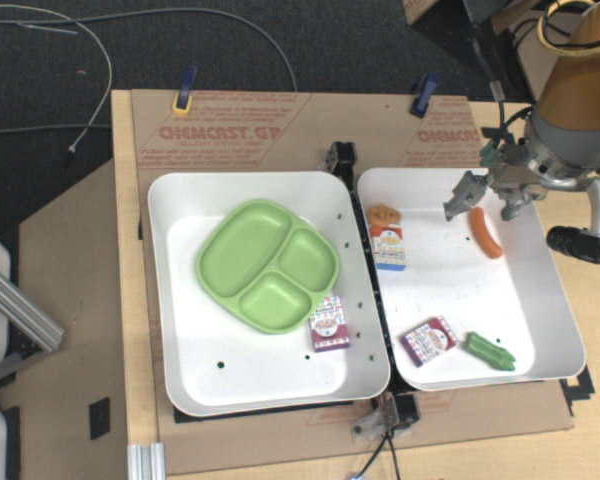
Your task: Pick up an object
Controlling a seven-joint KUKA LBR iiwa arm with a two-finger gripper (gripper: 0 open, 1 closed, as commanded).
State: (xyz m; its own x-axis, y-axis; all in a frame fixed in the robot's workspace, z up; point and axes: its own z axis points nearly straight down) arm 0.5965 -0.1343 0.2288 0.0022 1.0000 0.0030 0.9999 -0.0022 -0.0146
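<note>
My gripper (485, 204) hangs over the far part of the right bin (555, 298), open, its two grey fingers spread apart. An orange sausage (487, 236) lies on the bin floor just below the gap between them, with its upper end near the fingertips; nothing is held. Also in this bin are a white, red and blue carton (388, 247), a small brown round item (383, 214) just behind it, a purple carton (427, 341) and a green pickle-like piece (490, 351) near the front.
The left bin (170, 268) holds a green divided plate (268, 265) and a small purple and white carton (329, 325) at its front right. Blue clamps (186, 87) (424, 95) grip the cardboard's far edge. A black bracket (342, 156) sits between the bins.
</note>
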